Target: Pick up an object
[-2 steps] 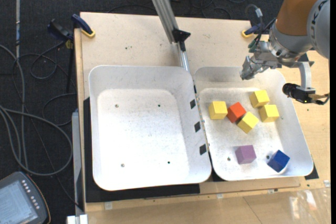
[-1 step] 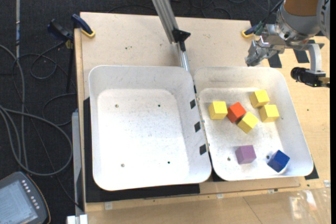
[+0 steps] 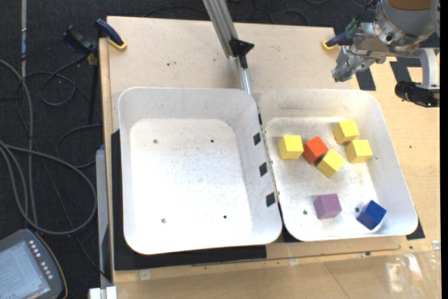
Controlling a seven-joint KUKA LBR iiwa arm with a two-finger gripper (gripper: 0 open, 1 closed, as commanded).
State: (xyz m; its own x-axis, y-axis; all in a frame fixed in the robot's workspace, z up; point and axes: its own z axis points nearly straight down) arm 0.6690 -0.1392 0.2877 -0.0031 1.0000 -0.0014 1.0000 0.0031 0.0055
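The right bin (image 3: 392, 150) holds several small blocks: a yellow block (image 3: 291, 146), an orange-red block (image 3: 315, 148), more yellow blocks (image 3: 346, 131) (image 3: 359, 150) (image 3: 330, 163), a purple block (image 3: 327, 206) and a blue block (image 3: 371, 214). My gripper (image 3: 345, 70) hangs above the bench just beyond the right bin's far edge, well clear of the blocks. Nothing shows between its fingers.
The left bin (image 3: 140, 150) lies beside the right one. A slanted metal pole (image 3: 213, 0) crosses the far side of the bench. Clamps (image 3: 112, 35) (image 3: 332, 42) sit at the far corners. Cables trail on the dark floor.
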